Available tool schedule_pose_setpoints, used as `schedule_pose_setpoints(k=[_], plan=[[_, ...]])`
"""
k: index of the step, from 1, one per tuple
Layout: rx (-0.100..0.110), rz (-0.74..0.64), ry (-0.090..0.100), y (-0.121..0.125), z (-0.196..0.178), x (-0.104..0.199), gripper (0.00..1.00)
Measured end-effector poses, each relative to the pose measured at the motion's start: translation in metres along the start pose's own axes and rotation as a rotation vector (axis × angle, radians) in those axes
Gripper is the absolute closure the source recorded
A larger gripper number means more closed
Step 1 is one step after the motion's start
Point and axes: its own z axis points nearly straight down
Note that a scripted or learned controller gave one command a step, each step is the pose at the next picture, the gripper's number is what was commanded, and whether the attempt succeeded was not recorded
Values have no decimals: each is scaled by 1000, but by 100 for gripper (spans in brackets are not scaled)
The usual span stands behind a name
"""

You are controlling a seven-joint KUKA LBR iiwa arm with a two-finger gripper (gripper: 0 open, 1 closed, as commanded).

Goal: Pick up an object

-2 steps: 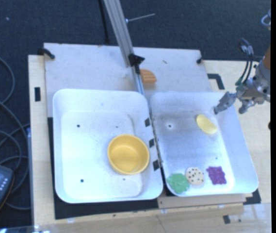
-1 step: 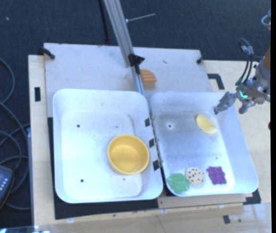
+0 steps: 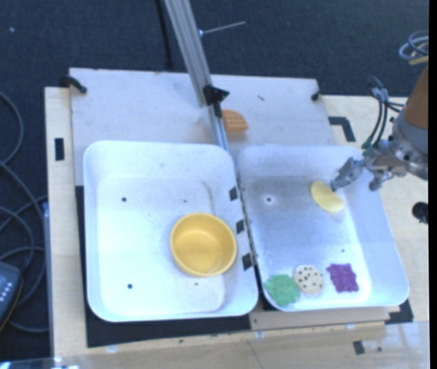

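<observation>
- Yellow piece [image 3: 327,197]: small, flat, oval, pale lemon in colour, smooth and plain on its surface; lies in the right bin [image 3: 372,229], in the far half toward the bin's right rim.
- End effector [image 3: 359,174]: grey, two-fingered, reaching in over the right bin's far right rim; the fingers stand apart, one finger [image 3: 343,174] pointing down just beside the yellow piece's far edge; nothing sits between them. Whether that finger touches the piece cannot be told.
- Green piece [image 3: 282,288]: flat, roundish, at the right bin's near left corner.
- Speckled round piece [image 3: 307,279]: cream with dark dots, just beside the green one along the near rim.
- Purple piece [image 3: 343,277]: flat, ragged-edged, next along the near rim, close to the speckled one.
- Yellow bowl [image 3: 203,244]: round, deep, upright, in the left bin [image 3: 118,183] toward its near right corner.
- Orange item [image 3: 234,121]: small, on the counter [image 3: 134,102] beyond the bins, beside a slanting metal rail [image 3: 190,41].
</observation>
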Motion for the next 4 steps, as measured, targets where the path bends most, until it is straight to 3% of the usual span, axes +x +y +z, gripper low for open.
schedule_pose_setpoints(k=[2,3,4], plan=[[1,3,0,-2,85,5,0],[-7,3,-1,0,71,4,100],[-11,-2,0,-1,7,6,100]])
